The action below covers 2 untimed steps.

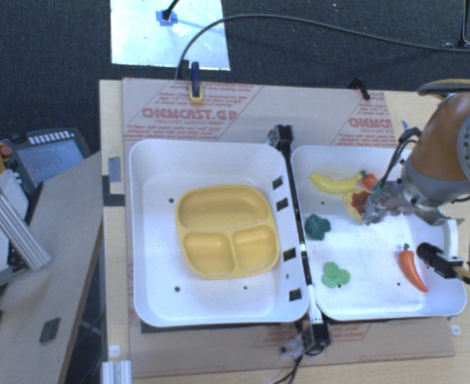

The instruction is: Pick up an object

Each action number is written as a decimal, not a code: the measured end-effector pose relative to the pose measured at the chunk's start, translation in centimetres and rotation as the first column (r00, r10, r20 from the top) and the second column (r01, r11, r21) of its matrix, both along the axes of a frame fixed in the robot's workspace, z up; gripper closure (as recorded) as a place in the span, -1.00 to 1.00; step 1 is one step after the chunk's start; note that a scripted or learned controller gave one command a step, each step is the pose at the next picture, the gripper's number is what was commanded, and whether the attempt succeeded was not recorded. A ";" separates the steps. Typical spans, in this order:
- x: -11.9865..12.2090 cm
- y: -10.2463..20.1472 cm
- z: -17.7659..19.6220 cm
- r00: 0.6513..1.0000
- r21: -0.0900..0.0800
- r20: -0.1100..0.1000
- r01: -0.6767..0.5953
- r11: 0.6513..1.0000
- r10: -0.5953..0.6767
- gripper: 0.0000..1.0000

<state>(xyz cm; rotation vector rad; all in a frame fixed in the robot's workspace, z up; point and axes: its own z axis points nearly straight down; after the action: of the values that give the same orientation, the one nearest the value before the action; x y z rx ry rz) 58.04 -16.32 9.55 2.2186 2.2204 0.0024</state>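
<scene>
Step in hand: approach to a grasp, by judgement; nothing seen raised off a bin floor.
Claw [374, 209]: low inside the right bin [379, 302], toward its far side, touching or just beside the red-and-yellow piece; degree of opening not discernible at this angle, nor any hold on a thing.
Likely target: red-and-yellow piece [356, 202], small, on the bin floor just below the banana and partly masked by the claw.
Next move, as judged: closing squarely on that one piece, then a straight lift; care called for because of the banana close by, easily nudged or caught along with it.
Right bin, contents: banana [335, 184] near the far wall; dark green broccoli-like piece [317, 226] beside the left wall; light green leafy piece [336, 276] nearer the front; carrot [412, 269] toward the right, well apart from the claw.
Left bin [151, 214], contents: one yellow divided plate [223, 230] with three compartments, lying flat near the middle.
Support: both bins side by side on a cardboard sheet [187, 110] over the tabletop [112, 126].
</scene>
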 end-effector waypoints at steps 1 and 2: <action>0.6 0.3 6.3 1.000 -0.001 0.003 -0.003 1.000 0.003 1.00; -0.2 -0.1 11.7 1.000 -0.001 0.003 -0.002 1.000 0.002 1.00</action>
<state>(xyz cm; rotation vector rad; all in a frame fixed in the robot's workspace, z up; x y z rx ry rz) 57.79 -16.39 21.29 2.2151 2.2203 0.0045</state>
